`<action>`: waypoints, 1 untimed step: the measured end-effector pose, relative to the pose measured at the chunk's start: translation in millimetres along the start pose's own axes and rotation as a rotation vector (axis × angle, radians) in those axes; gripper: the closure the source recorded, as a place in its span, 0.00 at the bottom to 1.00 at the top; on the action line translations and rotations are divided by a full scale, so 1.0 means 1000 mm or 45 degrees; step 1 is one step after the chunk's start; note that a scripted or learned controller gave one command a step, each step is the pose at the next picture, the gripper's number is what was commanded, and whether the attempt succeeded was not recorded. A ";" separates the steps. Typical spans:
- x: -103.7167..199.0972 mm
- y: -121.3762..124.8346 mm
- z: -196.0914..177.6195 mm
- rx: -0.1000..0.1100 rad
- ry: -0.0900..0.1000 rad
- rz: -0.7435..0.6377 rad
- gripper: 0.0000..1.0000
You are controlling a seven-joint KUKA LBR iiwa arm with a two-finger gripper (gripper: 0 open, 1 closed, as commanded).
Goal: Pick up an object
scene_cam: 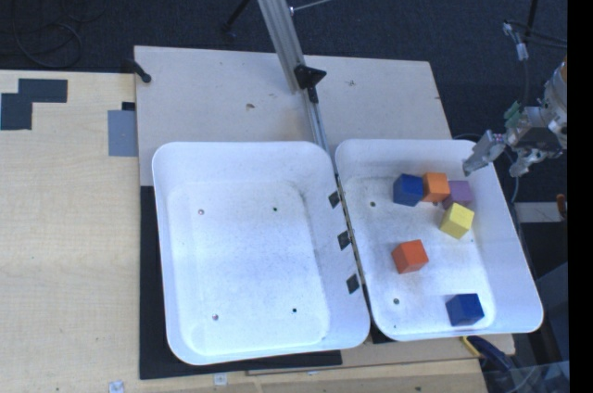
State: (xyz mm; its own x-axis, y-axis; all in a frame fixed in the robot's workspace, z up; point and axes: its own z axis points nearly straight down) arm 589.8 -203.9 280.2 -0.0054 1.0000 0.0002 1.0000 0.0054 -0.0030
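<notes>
Nothing is picked yet: the end effector (pixel 500 156) hangs over the right bin (pixel 519 312) edge, seemingly spread and empty, though small here; the nearest purple cube (pixel 460 191) lies inside, untouched

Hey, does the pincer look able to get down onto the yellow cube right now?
Probably yes: the yellow cube lies uncovered in the right bin, slightly apart from the purple cube, with the pincer near that bin's upper right edge.

Pale wooden counter (pixel 74 224) bearing a lighter board (pixel 232 95) at the far side. Two shallow white bins lie side by side on it: left bin (pixel 176 196), right bin (pixel 519 289), rims touching, over a black mat (pixel 148 289).
</notes>
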 end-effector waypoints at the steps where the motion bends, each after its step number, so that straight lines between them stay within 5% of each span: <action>1: 0.000 0.000 -0.010 0.000 0.000 -0.006 1.00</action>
State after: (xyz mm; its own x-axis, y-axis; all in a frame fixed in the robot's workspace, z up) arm 590.1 -203.9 290.1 -0.0104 0.9999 -0.0001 0.9999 0.0104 -0.0032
